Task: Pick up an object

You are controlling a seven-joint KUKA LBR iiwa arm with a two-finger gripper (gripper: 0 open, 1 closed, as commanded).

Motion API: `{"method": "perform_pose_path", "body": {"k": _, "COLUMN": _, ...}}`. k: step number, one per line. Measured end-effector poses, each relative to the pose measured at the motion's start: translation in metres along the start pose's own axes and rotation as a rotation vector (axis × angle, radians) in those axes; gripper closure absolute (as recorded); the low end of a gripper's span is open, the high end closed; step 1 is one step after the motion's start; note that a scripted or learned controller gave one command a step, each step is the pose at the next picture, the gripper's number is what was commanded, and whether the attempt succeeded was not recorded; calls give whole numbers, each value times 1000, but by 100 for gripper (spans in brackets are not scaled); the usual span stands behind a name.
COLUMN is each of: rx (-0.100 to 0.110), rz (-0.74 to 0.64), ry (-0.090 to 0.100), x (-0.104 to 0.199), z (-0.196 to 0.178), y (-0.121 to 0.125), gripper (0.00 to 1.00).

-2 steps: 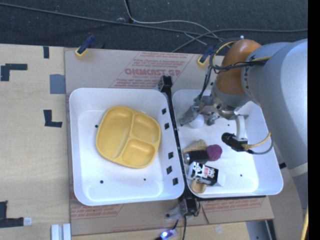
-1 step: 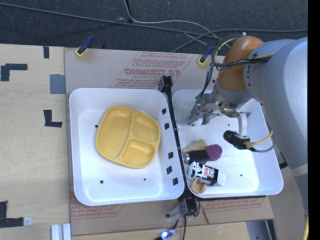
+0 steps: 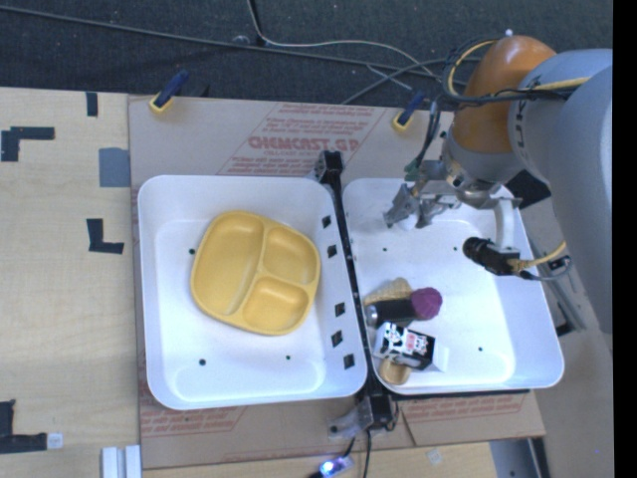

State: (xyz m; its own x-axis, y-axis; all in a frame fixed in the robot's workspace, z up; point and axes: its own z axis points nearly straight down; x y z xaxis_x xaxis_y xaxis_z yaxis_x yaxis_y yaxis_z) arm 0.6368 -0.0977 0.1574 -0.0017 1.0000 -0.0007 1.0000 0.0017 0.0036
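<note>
My gripper [image 3: 413, 212] hangs over the far part of the right bin [image 3: 518, 361], its two grey fingers spread apart with nothing between them. Nearer the front left of that bin lies a small pile: a purple object [image 3: 427, 302], a tan piece [image 3: 389, 291], a dark cylinder [image 3: 390, 312], and a black-and-white packet [image 3: 404, 345] with another tan piece [image 3: 395, 370] under it. The pile sits well in front of the gripper, apart from it.
A yellow divided plate [image 3: 256, 271] lies in the left bin [image 3: 169, 366]. A black divider [image 3: 343, 267] runs between the bins. Cables [image 3: 508, 257] trail from the wrist over the right bin's far right side. Clamps sit at the board's back edge.
</note>
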Motion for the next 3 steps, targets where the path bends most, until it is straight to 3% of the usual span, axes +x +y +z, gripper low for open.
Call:
{"method": "perform_pose_path", "body": {"k": 1, "rx": 0, "rz": 0, "ry": 0, "x": 0, "z": -53, "y": 1, "gripper": 100}}
{"method": "perform_pose_path", "body": {"k": 2, "rx": 7, "rz": -4, "ry": 2, "x": 52, "z": -58, "y": -23, "gripper": 100}}
{"method": "perform_pose_path", "body": {"k": 3, "rx": 7, "rz": -5, "ry": 3, "x": 107, "z": -67, "y": -31, "gripper": 100}}
